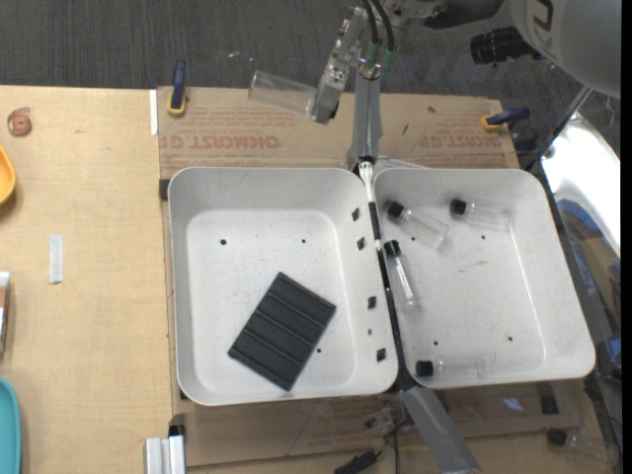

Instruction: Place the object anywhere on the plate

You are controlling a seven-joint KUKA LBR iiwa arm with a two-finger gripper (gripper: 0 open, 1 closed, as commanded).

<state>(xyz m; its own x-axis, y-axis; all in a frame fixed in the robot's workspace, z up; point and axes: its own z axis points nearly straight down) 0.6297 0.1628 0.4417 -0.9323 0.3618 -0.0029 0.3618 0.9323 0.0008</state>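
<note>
We see the gripper (327, 95) high beyond the bins, a clear vial (275, 87) just beside its tip. Whether it grips we cannot tell, so a loose vial could drop onto the cardboard (434, 131), well apart from the black plate (283, 330) in the left bin (197, 265).

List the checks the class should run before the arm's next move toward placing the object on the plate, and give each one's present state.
1. Black plate lies flat in the left bin: ok.
2. Tool is above the plate: not ok; it hangs over the cardboard behind the bins.
3. Clear vial beside the tool is firmly gripped: cannot tell.
4. Spare vials lie in the right bin, away from the plate: ok.
5. Object rests on the plate: not ok.
</note>
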